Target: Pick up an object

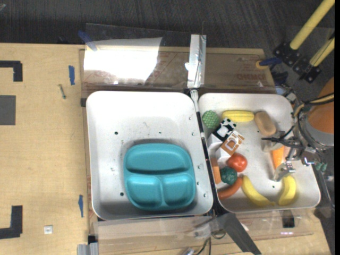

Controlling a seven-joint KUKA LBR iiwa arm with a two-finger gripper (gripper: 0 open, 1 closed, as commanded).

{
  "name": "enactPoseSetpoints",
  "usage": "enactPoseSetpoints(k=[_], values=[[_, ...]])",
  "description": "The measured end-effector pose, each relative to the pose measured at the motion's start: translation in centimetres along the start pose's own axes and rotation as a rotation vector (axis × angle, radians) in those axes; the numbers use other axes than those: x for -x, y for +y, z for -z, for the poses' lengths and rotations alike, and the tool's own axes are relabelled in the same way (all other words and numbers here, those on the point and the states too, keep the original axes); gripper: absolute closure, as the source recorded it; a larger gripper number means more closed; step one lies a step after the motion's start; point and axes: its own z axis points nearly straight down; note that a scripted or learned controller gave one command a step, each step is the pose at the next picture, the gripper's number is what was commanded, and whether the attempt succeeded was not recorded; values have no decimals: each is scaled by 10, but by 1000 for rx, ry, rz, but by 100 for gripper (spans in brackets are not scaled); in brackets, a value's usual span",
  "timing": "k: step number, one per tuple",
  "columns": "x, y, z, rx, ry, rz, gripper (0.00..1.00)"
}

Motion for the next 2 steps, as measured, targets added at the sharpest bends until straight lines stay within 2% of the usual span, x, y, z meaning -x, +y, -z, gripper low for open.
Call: enactPoseSetpoints(k=[1,2], values=[[5,0,14,-6,-15,2,100],[4,0,13,-5,-13,2,0]])
